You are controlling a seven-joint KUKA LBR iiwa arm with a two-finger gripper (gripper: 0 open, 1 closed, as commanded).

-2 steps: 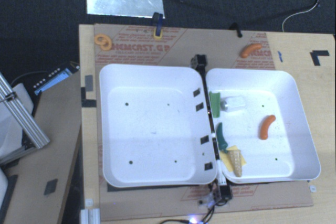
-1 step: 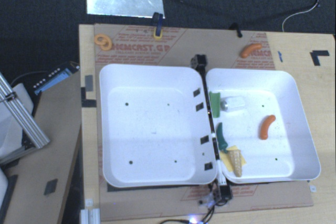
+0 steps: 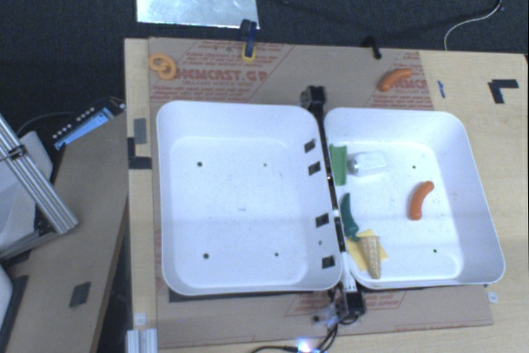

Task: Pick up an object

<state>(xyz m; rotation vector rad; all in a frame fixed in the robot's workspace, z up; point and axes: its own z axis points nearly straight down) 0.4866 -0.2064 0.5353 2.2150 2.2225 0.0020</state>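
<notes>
Nearest, at the right bin's [image 3: 475,178] near-left corner, lies a yellow cone [image 3: 371,253]; farther right, an orange sausage [image 3: 420,200] stands lengthwise near-to-far. Gripper state: cannot tell.

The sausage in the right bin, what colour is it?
Orange; the sausage shows clearly in the camera view.

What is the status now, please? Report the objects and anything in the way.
Orange sausage lies loose in right bin. Green pieces and yellow cone crowd that bin's left wall. Second sausage outside, on the board. Nothing on top of them.
</notes>
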